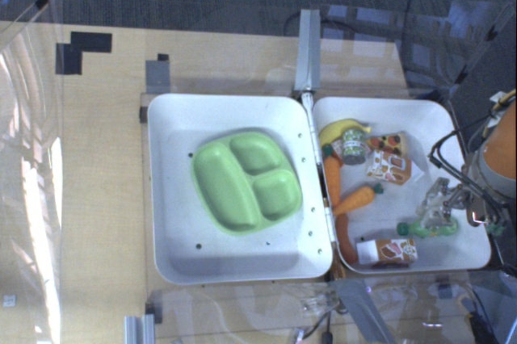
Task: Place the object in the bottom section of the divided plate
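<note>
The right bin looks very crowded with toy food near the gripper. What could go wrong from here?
1. The gripper sits over a green item close to the bin's wall, so it may miss the item or hit the wall.
2. The carrot, banana and packets lie close together, so it may push neighbours.
3. The green divided plate sits in the other bin; a weak grasp could drop the object on the way.

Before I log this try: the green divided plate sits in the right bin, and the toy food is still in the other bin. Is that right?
Not quite. The camera view shows the green divided plate in the left bin, not the right one. The rest holds: the toy food, including the banana and the carrot, is still in the other bin, the right bin.
</note>
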Controlling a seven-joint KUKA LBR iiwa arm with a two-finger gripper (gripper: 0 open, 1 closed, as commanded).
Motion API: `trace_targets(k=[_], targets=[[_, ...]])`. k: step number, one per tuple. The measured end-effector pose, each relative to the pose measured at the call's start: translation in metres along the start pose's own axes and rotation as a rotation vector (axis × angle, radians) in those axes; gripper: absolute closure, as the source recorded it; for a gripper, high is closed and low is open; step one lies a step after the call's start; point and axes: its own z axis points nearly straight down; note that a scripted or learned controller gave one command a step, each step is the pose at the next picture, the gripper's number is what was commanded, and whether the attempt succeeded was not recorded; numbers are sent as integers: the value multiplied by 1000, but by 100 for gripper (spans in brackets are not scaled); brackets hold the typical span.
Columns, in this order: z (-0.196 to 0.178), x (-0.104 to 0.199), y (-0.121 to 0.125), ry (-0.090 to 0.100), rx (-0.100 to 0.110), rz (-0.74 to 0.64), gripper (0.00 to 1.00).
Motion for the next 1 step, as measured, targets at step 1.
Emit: trace_targets(k=[1], targets=[[39, -1, 9, -6, 0, -378, 100]])
